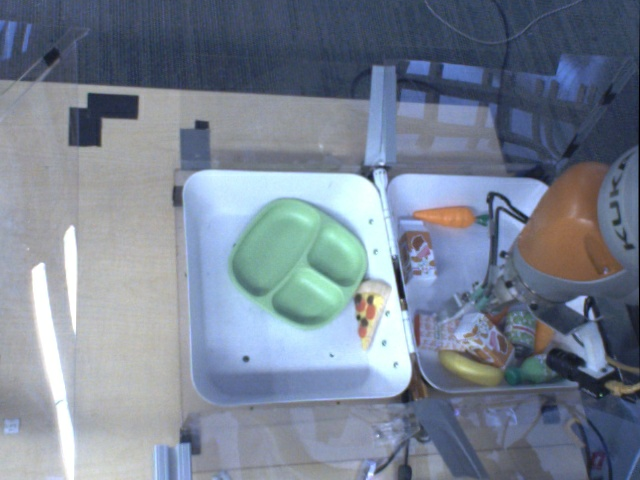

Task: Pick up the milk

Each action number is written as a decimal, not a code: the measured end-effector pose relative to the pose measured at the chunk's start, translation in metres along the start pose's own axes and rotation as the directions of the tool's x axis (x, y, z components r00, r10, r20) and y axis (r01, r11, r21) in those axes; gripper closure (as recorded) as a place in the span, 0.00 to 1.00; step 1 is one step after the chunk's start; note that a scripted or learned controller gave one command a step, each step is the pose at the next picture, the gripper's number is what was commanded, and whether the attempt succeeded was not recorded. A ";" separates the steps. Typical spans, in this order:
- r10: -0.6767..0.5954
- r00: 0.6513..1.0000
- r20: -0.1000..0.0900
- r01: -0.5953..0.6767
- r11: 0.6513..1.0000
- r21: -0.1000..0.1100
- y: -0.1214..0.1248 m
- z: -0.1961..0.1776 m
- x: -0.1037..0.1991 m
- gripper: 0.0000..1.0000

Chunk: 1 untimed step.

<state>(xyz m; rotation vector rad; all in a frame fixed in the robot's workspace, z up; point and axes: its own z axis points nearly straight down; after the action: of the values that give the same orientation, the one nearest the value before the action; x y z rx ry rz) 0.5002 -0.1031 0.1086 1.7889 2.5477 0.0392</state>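
So the milk carton (419, 255) is lying in the right bin (455, 268), near the divider and just below the carrot (444, 216). The arm (575, 233) hangs over the right side of that bin, and the gripper (497, 293) is down by a pile of snack bag (470, 335), banana (470, 368) and other bits. Can't tell if the jaws are spread or closed. The left bin (215, 368) has a green divided plate (298, 260) and a pizza slice (371, 311).
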 end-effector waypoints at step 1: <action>-0.286 0.958 0.000 0.286 0.958 0.006 -0.015 0.011 -0.035 0.00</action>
<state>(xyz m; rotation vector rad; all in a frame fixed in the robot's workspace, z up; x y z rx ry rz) 0.4982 -0.1410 0.0968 1.4018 2.7790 0.0243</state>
